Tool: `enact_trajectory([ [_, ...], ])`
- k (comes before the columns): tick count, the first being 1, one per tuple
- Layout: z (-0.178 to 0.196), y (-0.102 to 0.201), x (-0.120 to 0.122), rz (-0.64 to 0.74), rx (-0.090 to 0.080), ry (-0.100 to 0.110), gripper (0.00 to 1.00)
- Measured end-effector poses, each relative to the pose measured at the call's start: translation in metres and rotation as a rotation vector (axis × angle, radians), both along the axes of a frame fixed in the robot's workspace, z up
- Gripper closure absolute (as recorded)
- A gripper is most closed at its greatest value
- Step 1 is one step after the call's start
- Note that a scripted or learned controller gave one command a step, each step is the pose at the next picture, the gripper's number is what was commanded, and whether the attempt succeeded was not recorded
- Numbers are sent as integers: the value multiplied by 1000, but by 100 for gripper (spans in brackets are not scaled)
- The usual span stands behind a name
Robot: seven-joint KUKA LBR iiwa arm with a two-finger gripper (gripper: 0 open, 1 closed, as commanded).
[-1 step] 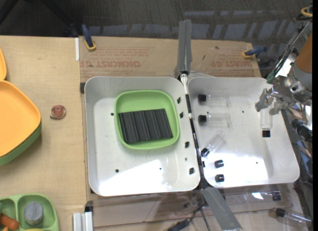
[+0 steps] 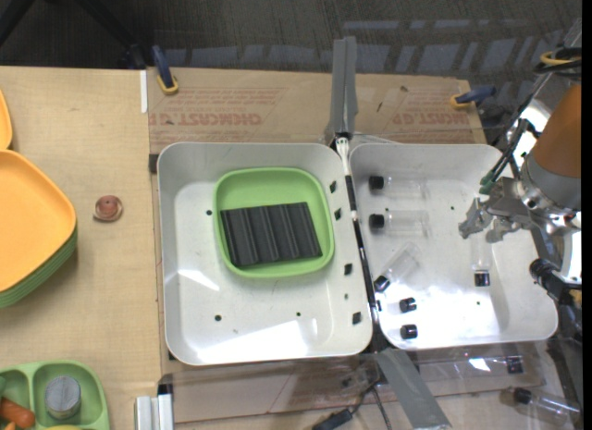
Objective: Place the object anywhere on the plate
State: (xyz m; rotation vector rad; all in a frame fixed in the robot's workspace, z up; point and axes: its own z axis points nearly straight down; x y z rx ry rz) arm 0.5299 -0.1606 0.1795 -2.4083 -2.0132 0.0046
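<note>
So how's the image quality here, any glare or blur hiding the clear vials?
Camera view: sharp overall, even overhead light; the clear vials nearly vanish against the right bin, only their black caps stand out; soft sheen on the left bin; pincer slightly soft.

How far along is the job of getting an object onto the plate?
Nothing looks placed yet: the green plate in the left bin carries just a dark ribbed mat. The gripper hangs above the right bin, where clear black-capped vials lie scattered. Picking one up and moving it across are left.
</note>
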Motion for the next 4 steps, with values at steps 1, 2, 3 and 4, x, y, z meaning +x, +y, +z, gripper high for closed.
enact_trajectory([
  [1,0,0,0,0,0,0,0],
  [2,56,-2,-28,-98,-2,-2,0],
  [3,53,-47,-38,-204,-2,-1,0],
  [4,69,-45,-52,-256,-2,-2,0],
])
